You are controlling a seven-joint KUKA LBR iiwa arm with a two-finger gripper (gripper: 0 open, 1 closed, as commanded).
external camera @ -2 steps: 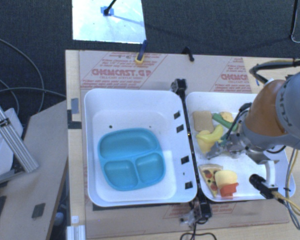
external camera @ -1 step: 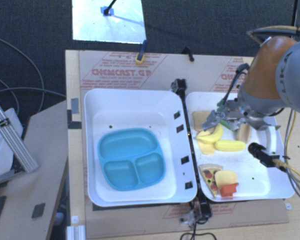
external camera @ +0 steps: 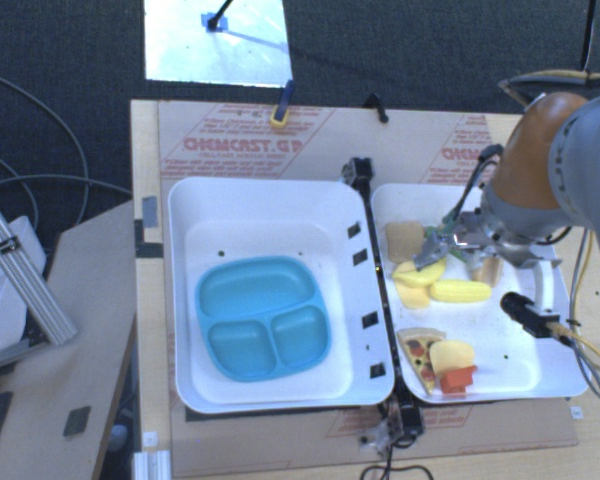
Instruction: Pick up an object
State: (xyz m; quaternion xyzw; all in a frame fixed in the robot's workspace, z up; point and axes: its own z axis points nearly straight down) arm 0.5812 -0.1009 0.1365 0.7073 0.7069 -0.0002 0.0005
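The right bin (external camera: 555,363) holds several toy foods. A tan toast piece (external camera: 403,238) lies at its upper left. Below it are a curved yellow piece (external camera: 421,271), a pale yellow round piece (external camera: 412,295) and a yellow banana (external camera: 461,290). A pizza slice (external camera: 418,347), a yellow block (external camera: 453,353) and a red piece (external camera: 458,377) lie near the front edge. My gripper (external camera: 441,244) hangs low over the bin, right above the curved yellow piece and beside the toast. I cannot see whether it touches either.
The left bin (external camera: 270,200) holds a blue compartment tray (external camera: 263,316). Black clips (external camera: 365,288) run along the wall between the bins. A black cable connector (external camera: 528,314) hangs off the arm over the right bin's right side.
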